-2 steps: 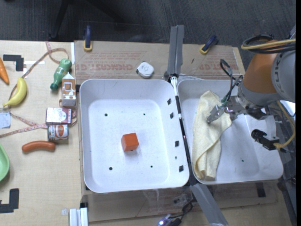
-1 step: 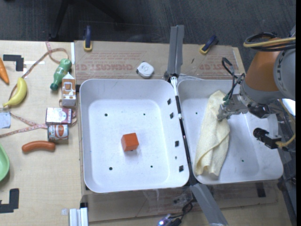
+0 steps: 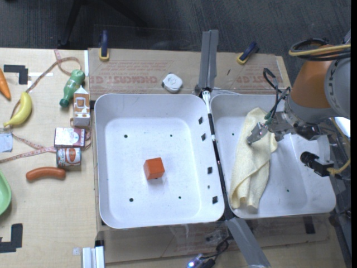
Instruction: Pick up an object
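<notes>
One gripper (image 3: 257, 133) on yellow cloth (image 3: 252, 166)

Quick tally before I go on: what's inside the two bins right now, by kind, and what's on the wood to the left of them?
In the bins:
Orange block: 1
Yellow cloth: 1
On the wood to the left:
Banana: 1
Carrot: 1
Sausage: 1
Green bottle: 1
Carton: 1
Can: 1
Small box: 1
Total: 9
</notes>
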You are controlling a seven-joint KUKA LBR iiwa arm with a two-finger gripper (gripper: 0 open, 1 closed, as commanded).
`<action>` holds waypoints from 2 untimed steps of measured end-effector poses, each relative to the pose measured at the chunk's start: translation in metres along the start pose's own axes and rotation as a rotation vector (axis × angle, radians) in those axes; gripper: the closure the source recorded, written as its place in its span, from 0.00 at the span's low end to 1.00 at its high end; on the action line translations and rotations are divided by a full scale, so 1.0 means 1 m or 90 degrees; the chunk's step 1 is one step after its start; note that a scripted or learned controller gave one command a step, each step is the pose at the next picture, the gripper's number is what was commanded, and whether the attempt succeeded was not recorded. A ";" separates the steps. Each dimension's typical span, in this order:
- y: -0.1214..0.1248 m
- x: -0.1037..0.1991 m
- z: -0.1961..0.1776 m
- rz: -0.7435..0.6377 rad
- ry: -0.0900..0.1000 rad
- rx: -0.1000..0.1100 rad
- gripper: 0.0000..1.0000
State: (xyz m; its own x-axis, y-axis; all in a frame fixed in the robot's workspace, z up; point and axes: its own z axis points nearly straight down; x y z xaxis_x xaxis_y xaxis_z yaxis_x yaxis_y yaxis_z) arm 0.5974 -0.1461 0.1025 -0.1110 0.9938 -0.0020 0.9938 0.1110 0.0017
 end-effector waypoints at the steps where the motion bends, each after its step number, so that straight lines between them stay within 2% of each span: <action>1: -0.012 -0.032 0.010 0.014 0.001 0.001 0.00; 2: -0.012 -0.033 0.000 0.016 0.000 0.000 1.00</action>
State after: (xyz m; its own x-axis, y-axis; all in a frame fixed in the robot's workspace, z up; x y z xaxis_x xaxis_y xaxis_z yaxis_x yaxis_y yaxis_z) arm 0.5895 -0.1800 0.1023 -0.0867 0.9962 -0.0018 0.9962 0.0867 0.0020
